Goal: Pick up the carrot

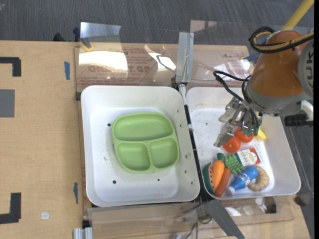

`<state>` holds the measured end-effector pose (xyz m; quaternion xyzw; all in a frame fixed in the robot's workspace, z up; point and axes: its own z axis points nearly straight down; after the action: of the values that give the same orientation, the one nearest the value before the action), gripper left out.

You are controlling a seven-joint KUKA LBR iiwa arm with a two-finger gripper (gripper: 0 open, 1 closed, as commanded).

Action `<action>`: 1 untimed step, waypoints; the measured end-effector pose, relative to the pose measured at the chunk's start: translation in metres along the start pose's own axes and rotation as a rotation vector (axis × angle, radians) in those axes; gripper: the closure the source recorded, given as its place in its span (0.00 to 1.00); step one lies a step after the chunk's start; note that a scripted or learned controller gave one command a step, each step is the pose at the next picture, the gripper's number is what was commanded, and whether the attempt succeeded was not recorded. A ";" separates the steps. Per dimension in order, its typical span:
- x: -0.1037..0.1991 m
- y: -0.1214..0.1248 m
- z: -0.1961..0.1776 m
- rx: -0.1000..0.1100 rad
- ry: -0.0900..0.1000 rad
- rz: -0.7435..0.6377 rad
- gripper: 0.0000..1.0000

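The carrot (223, 181) is orange with a green leafy top (232, 162). It lies tilted among toys at the front of the right bin (286, 148). My gripper (228, 133) hangs over the middle of that bin, a little behind the carrot and apart from it. Its tip sits right beside a red-orange round toy (232, 144). Whether that toy is held is unclear from this angle. The orange wrist band (276, 66) rises above the gripper.
A green divided plate (144, 142) lies in the left bin (94, 133). Crowded around the carrot are a green-rimmed orange slice (215, 175), a blue bottle (240, 180), a tan ring (259, 179), a red-and-white carton (248, 157) and a yellow piece (259, 134).
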<state>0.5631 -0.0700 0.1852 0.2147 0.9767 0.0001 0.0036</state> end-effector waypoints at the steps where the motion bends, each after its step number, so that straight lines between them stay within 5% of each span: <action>1: 0.069 -0.003 -0.001 -0.001 0.006 -0.312 0.00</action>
<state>0.4987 -0.0441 0.1860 0.0602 0.9982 0.0006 0.0005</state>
